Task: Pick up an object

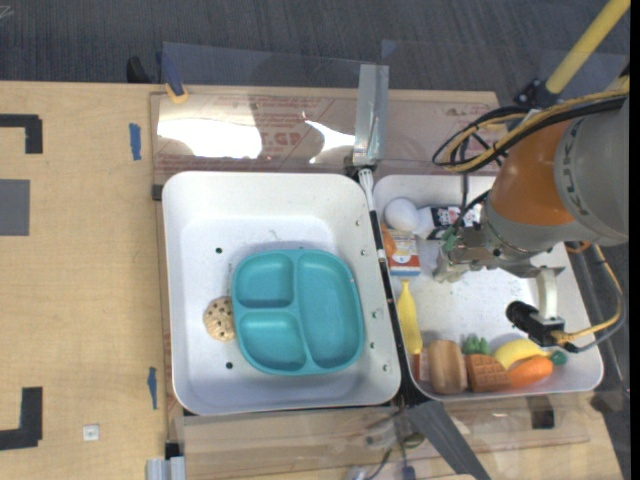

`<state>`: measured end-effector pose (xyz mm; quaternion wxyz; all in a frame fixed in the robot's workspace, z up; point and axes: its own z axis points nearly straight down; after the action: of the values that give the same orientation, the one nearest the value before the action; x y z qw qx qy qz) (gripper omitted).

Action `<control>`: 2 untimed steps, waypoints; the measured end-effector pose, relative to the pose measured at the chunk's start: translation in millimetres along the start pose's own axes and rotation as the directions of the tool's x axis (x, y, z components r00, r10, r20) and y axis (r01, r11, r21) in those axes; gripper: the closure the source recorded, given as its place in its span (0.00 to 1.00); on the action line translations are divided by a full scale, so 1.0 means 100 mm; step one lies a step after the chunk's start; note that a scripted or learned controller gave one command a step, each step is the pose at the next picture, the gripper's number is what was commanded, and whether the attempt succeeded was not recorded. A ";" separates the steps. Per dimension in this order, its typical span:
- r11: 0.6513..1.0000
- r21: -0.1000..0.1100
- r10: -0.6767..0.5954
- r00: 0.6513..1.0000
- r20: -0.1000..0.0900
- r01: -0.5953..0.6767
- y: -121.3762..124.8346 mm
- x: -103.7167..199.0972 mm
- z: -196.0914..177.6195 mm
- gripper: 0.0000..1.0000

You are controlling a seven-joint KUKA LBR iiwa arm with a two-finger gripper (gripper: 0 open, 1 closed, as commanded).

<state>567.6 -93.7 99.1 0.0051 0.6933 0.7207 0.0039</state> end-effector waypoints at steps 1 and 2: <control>1.000 0.002 0.000 1.000 0.000 0.000 0.00 0.00 0.01 0.00; 0.999 0.015 -0.048 0.999 -0.002 0.048 -0.90 -0.35 -0.17 0.00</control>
<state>478.4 -132.3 115.1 -0.0006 0.6758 0.7370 -0.0010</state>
